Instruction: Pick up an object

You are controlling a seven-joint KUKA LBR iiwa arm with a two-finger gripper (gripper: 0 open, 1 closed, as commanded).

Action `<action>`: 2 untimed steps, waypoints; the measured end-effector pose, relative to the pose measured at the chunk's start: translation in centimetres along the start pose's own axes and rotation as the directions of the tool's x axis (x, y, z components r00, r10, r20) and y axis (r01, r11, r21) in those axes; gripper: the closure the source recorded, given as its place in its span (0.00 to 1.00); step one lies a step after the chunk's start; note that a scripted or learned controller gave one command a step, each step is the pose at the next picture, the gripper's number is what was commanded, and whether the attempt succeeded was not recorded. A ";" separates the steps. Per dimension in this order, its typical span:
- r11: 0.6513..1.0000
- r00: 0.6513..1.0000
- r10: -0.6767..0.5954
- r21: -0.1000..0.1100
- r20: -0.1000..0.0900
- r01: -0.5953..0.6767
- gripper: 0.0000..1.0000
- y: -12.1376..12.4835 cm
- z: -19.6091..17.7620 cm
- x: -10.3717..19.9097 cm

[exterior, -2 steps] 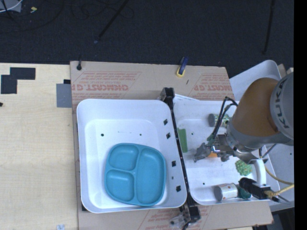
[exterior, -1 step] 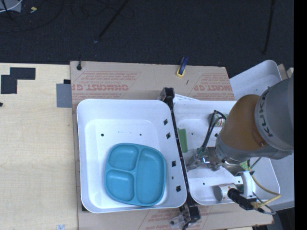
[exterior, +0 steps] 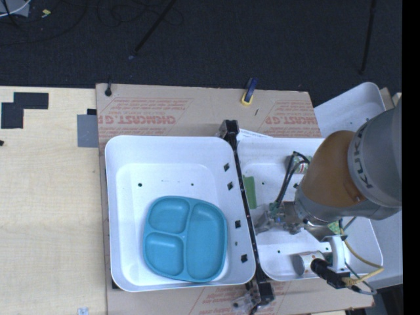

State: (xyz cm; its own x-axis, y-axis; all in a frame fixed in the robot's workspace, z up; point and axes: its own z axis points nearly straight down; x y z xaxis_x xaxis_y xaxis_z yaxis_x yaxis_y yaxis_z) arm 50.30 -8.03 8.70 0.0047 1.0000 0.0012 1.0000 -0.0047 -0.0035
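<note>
Arm (exterior: 348,176) reached low into the right bin (exterior: 275,271), wrist blocking the pincer, so grip state couldn't be told. Blue divided plate (exterior: 185,238) lay flat in the left bin (exterior: 125,169). Small grey object (exterior: 298,264) sat near right bin's front edge.

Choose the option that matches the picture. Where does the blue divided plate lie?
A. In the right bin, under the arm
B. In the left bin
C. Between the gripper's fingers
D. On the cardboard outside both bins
B: the blue divided plate lies flat on the floor of the left bin, while the arm reaches over the right bin.
</note>
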 end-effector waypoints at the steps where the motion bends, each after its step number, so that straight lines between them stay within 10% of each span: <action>1: 1.000 1.000 0.007 0.001 -0.001 -0.007 1.00 0.0 -1.0 -0.1; 2: 1.000 1.000 -0.002 -0.005 0.001 0.002 1.00 0.6 -5.5 -0.5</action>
State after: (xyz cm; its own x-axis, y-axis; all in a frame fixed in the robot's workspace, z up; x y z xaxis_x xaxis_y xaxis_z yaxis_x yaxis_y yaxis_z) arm 50.95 -8.55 14.20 0.0024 1.0000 0.0000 1.0000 -0.0024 0.0011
